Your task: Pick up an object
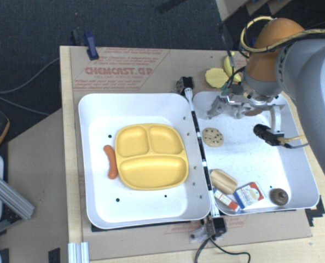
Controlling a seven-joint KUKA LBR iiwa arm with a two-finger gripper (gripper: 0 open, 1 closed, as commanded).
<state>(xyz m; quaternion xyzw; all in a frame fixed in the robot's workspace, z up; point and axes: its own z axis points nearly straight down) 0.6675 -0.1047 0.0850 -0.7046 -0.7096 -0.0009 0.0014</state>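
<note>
The right bin (pixel 294 169) holds a chocolate-chip cookie (pixel 212 137) near its left wall. At its front lie a bread roll (pixel 222 179), a small red, white and blue packet (pixel 245 195) and a brown doughnut (pixel 279 196). My gripper (pixel 244 108) hangs over the far end of this bin, under the orange wrist band (pixel 267 44), a little right of and beyond the cookie. A black part (pixel 267 135) sticks out just below it. I see no object in the gripper.
The left bin (pixel 94 119) holds a yellow divided plate (pixel 150 156) with a reddish sausage (pixel 111 161) along its left side. Yellow toy fruit (pixel 217 76) lies on the bench behind the right bin. A cardboard sheet (pixel 119 67) lies under both bins.
</note>
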